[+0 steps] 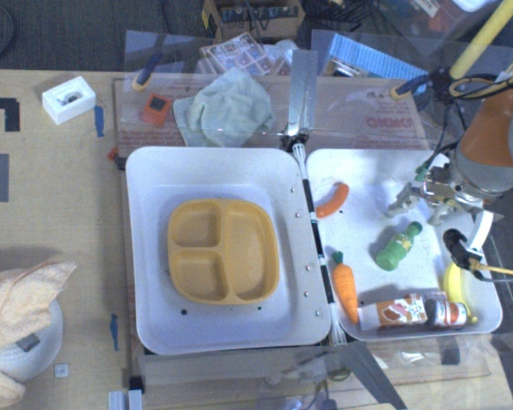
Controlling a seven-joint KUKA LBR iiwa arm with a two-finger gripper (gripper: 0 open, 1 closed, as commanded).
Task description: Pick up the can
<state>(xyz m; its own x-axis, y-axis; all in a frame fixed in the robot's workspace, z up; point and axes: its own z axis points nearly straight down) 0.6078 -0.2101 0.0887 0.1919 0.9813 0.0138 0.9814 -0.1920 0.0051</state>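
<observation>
The left bin (145,254) holds one yellow divided tray (224,251). The right bin (368,173) holds one sausage (332,200), one carrot (346,289), one green bottle (397,247), one banana (455,282) and one can (413,311) (lying along the front wall, carrot beside it). The gripper (434,196) hovers above the bottle; whether its jaws are parted cannot be told.

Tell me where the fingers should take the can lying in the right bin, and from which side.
Probably from above, across the middle of the can. It lies on its side along the right bin's near wall, with the carrot at one end and the banana at the other, so the ends are crowded.
</observation>
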